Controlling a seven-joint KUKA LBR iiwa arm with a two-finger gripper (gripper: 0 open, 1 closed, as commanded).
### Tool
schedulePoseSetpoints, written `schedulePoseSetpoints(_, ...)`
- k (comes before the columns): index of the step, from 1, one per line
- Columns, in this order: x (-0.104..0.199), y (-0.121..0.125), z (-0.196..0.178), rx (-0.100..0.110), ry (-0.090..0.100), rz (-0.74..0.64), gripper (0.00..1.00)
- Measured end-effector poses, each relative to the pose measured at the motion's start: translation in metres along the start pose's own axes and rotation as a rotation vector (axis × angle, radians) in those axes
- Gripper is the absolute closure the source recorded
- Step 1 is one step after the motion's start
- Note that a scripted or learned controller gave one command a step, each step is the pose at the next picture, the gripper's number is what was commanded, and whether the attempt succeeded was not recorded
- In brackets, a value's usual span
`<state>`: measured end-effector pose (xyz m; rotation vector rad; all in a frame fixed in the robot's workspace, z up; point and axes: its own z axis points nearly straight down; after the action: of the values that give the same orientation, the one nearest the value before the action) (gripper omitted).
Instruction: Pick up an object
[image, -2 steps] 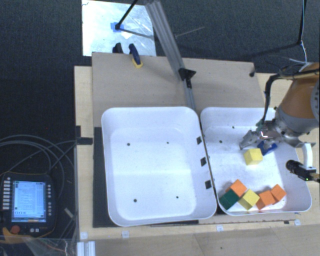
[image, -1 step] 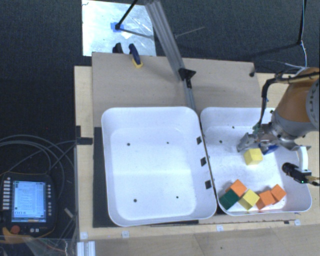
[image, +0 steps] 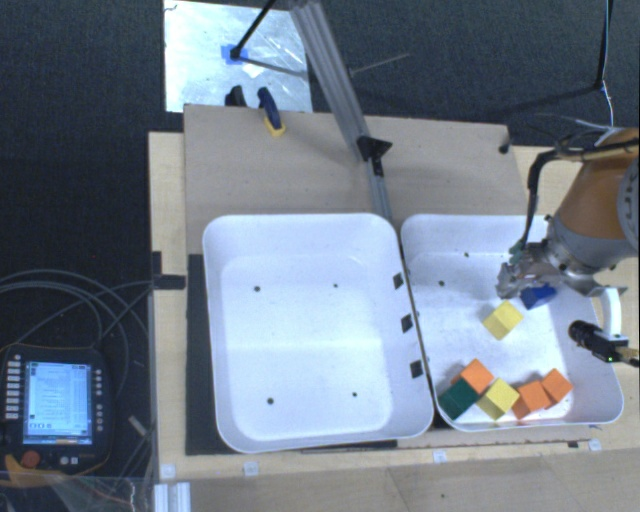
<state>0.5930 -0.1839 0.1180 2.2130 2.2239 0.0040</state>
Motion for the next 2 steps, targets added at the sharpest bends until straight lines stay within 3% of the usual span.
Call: schedulePoseSetpoints(2,0.011,-0.001,-0.102,-0.003,-0.001,-0.001,1.0)
